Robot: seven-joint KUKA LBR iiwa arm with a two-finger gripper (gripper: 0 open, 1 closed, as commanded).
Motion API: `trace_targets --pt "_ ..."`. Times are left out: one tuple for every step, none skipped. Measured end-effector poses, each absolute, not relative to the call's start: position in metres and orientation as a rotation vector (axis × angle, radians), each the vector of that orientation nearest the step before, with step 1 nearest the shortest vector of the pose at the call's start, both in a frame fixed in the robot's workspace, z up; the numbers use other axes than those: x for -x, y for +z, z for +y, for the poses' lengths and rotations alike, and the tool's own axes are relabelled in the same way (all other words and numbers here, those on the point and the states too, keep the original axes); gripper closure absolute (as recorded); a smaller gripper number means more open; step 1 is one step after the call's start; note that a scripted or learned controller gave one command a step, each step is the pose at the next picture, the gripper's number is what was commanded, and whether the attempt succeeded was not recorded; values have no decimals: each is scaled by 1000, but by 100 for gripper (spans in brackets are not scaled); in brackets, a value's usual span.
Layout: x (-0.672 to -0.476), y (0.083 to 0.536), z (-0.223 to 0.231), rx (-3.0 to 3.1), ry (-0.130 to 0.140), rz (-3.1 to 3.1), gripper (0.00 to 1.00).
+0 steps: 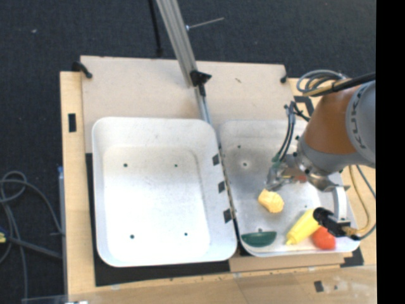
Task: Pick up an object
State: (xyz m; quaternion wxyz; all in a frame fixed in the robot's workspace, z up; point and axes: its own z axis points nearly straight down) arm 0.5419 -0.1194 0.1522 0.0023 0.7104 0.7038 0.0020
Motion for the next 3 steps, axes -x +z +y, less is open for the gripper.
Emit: trace_targets --pt "-539 215 -118 -2211 8 2221 100" --pt "-540 264 -129 -2213 6 2220 100" --pt "-541 288 -130 -2213 4 2224 100"
